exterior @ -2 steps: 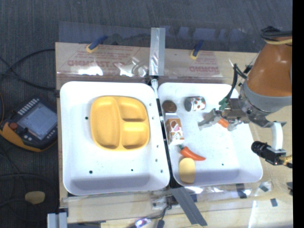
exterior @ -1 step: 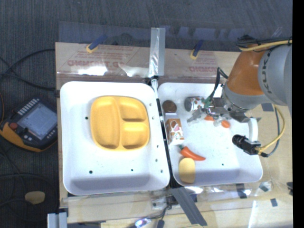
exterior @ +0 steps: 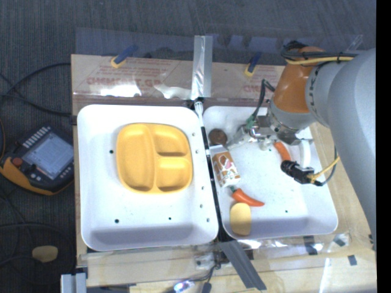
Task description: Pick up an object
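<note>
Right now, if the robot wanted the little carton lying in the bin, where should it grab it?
Probably across the middle of the small carton, coming straight down from above. It lies flat along the right bin's left wall, with its long sides facing left and right, so fingers would close across its narrow width. The wall sits close on its left and a carrot lies just below, so room is tight.

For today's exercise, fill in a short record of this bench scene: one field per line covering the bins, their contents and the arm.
Left bin: shallow white bin holding a yellow three-compartment plastic tray
Right bin: shallow white bin holding the small items
Right bin contents: round brown ball, small printed carton, orange carrot-shaped toy, pale yellow rounded item
Arm: grey arm with orange band, gripper low over the right bin's far side
Outside bins: handheld control pendant on the floor
</note>
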### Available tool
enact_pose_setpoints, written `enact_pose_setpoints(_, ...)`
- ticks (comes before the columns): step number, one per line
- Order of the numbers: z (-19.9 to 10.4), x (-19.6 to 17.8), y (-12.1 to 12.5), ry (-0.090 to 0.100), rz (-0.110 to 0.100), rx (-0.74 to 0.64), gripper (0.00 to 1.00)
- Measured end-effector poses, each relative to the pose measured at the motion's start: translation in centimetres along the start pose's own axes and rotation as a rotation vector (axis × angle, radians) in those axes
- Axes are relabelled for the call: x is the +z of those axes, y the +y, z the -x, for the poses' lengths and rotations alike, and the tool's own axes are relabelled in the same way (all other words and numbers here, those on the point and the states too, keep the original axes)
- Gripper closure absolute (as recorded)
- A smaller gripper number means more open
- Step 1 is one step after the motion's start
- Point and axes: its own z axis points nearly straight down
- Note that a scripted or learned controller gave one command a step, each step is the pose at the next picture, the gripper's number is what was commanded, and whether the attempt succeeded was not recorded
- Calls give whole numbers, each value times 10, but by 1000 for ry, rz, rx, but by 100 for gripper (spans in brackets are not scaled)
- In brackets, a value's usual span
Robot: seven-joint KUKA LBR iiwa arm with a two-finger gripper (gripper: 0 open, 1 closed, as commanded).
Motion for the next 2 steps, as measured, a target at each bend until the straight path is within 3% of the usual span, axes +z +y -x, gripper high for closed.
enact_pose_setpoints(1, -2, 2, 30, -5, -38, 283, 0)
enact_pose_setpoints(2, -4, -9, 38, -9, -4, 273, 100)
